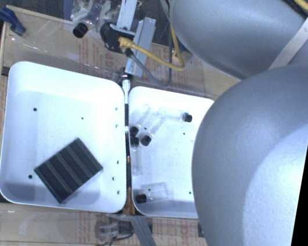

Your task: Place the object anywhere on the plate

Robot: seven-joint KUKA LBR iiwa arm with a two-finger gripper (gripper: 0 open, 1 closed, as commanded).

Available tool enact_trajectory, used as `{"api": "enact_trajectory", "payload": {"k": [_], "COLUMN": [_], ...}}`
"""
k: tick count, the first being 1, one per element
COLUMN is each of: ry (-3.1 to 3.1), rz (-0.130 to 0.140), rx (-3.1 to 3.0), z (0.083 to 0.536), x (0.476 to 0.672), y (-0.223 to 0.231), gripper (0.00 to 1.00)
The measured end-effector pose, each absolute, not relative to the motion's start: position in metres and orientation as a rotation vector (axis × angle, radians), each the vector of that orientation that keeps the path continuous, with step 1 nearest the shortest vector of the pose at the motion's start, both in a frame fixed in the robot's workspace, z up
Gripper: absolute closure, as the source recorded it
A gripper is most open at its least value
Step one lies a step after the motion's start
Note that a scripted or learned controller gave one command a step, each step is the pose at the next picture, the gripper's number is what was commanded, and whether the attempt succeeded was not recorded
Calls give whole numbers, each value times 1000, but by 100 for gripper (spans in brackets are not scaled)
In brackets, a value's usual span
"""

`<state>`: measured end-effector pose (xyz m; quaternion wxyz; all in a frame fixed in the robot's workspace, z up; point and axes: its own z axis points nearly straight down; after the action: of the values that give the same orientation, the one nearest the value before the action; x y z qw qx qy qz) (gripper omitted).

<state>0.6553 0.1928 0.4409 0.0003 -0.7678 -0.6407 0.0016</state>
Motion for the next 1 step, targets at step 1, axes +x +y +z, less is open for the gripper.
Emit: {"api": "enact_trajectory", "payload": {"k": [1], "ry": [-2414], "rz": [6], "rx": [-2007], "z": [442], "x": [567], "y": [168], "gripper": [100]}}
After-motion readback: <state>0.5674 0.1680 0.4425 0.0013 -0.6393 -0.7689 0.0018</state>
